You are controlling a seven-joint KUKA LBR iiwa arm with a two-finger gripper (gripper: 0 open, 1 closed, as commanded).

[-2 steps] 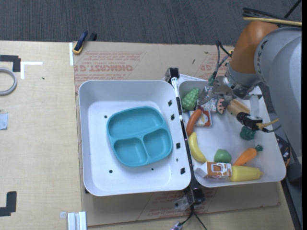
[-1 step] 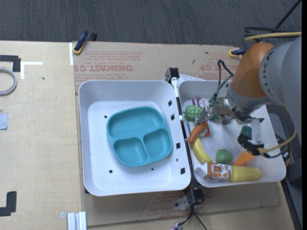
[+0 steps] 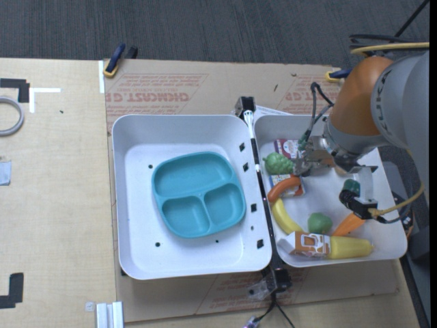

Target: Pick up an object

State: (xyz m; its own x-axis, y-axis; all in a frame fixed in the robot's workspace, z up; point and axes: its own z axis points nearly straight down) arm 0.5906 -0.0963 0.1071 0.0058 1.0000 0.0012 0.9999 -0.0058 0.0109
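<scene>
My gripper (image 3: 305, 161) hangs low over the back left part of the right bin (image 3: 389, 251), under the orange wrist band. It sits just right of a green broccoli-like toy (image 3: 276, 162) and above a curved orange piece (image 3: 285, 186). I see nothing clearly held in it. A red and white packet (image 3: 285, 146) lies behind the broccoli, partly hidden by the gripper. Further forward lie a yellow banana (image 3: 283, 217), a green round toy (image 3: 319, 222), an orange carrot (image 3: 349, 224) and a yellow bottle with an orange label (image 3: 333, 246).
The left bin (image 3: 130, 203) holds a teal divided plate (image 3: 198, 193). The wall between the two bins (image 3: 257, 183) runs close to the gripper's left. Cables and a black connector (image 3: 355, 200) trail from the wrist over the right bin. Cardboard lies under both bins.
</scene>
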